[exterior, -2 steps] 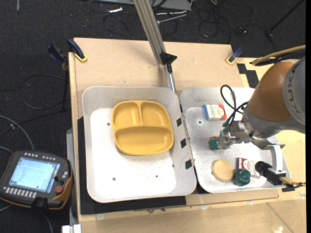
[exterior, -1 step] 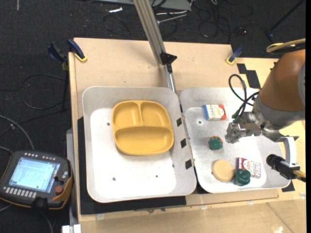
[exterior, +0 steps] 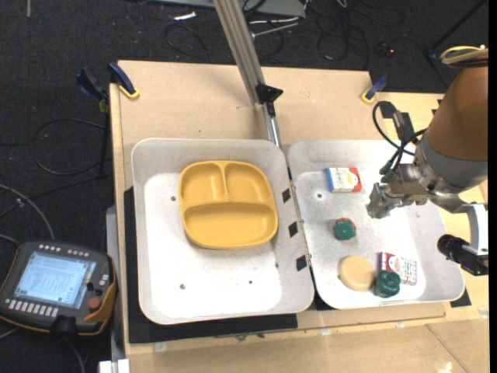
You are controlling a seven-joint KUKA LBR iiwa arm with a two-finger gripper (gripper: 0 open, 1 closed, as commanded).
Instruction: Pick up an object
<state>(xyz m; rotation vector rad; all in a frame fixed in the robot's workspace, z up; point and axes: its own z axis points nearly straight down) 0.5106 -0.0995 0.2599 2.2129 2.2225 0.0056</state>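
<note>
Camera view from above is taken at a slant over a wooden tabletop [exterior: 194,99] on which two shallow white bins are set side by side. The left bin [exterior: 155,286] is occupied by a yellow divided plate [exterior: 228,204], which lies flat in the bin's upper middle part with its three compartments facing up.

The right bin [exterior: 318,282] carries the smaller objects. A small box with blue and orange print [exterior: 343,179] is seen near the bin's far side. A dark green round object [exterior: 344,228] lies near the middle of the bin. Toward the near edge, a pale tan disc [exterior: 356,273] is found, and just beside it on its right a second dark green object [exterior: 387,285] rests touching or overlapping a small printed carton [exterior: 401,268].

The grey arm [exterior: 464,123] with its orange upper part is reached in from the right, and the gripper [exterior: 382,201] is held over the right bin, between the printed box and the green round object and a little to their right. Nothing is seen between its fingers; whether they are open or closed cannot be told from this angle.

A metal pole [exterior: 242,41] is mounted at the far side of the tabletop, and a teach pendant [exterior: 54,284] with a lit screen lies on the floor at the lower left.
</note>
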